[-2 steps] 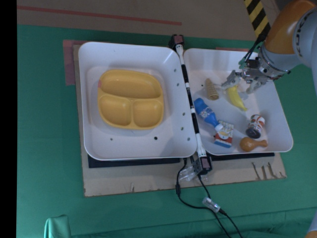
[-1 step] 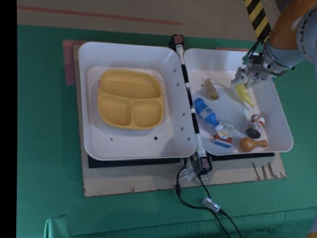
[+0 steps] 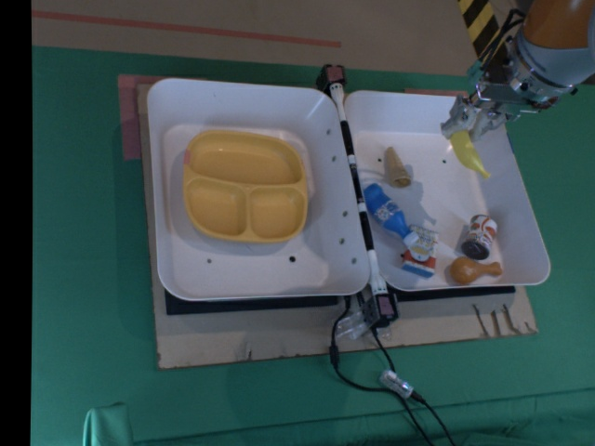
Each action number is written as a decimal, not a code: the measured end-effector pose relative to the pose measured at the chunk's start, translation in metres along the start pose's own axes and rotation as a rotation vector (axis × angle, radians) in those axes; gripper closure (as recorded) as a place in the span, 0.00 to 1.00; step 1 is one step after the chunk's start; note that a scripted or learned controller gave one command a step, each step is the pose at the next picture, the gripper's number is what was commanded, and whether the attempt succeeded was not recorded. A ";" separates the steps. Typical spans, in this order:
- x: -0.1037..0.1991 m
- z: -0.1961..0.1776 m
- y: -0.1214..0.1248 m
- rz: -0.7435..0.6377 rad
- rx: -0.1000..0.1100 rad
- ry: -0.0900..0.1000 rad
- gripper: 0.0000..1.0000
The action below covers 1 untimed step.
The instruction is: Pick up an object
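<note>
My gripper (image 3: 468, 128) hangs over the far right part of the right bin (image 3: 521, 216). Its fingers are shut on the top end of a yellow pointed toy (image 3: 471, 154) like a small banana. The toy slants down and to the right from the fingers, over the bin floor. Whether its tip touches the floor I cannot tell.
The right bin also holds a tan cone (image 3: 397, 166), a blue bottle (image 3: 384, 207), a small red and white carton (image 3: 420, 253), a can (image 3: 479, 236) and a brown drumstick (image 3: 472, 269). A yellow divided plate (image 3: 246, 186) lies in the left bin (image 3: 177, 268). Cables (image 3: 386, 379) trail in front.
</note>
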<state>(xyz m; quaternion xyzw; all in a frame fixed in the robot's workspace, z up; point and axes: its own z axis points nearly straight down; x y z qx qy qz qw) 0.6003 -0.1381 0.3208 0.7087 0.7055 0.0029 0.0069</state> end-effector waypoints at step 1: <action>0.051 -0.062 -0.029 0.000 0.001 0.002 1.00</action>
